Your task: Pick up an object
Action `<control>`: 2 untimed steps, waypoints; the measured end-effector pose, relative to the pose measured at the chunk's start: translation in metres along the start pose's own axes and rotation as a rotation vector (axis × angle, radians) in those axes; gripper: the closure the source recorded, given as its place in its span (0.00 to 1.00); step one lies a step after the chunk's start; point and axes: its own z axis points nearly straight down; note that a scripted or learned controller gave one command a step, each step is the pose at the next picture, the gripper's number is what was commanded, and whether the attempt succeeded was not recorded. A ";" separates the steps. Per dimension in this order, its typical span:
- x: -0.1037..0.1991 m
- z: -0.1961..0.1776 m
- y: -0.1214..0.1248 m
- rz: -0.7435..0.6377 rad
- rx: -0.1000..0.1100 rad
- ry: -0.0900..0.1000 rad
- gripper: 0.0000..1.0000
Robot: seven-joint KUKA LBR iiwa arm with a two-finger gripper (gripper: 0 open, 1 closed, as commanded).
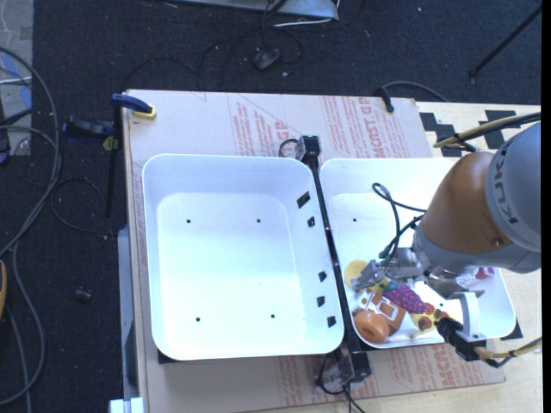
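Nearest the camera, a small heap of toys fills the near-left corner of the right bin [495,304]: an orange piece [372,323], a purple grape-like cluster [406,298] and something yellow [356,273]. Over them hangs the claw [385,275], low and close to the heap; how wide it stands cannot be told, and nothing is visibly held. Judging by this, the pick is not yet done. Beside it sits the left bin [164,231] on the worktop [362,119].

Grey arm [516,196] reaching in from the right, bent down steeply, orange band [461,209] just above the wrist. Gripper [372,275] low at the wrist's left end, pointing left and down (fingers too small and cluttered to read). Cables looping off the wrist.
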 end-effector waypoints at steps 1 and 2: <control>-0.005 -0.002 -0.013 -0.001 -0.011 -0.002 0.00; -0.006 -0.011 -0.014 0.000 -0.006 -0.002 1.00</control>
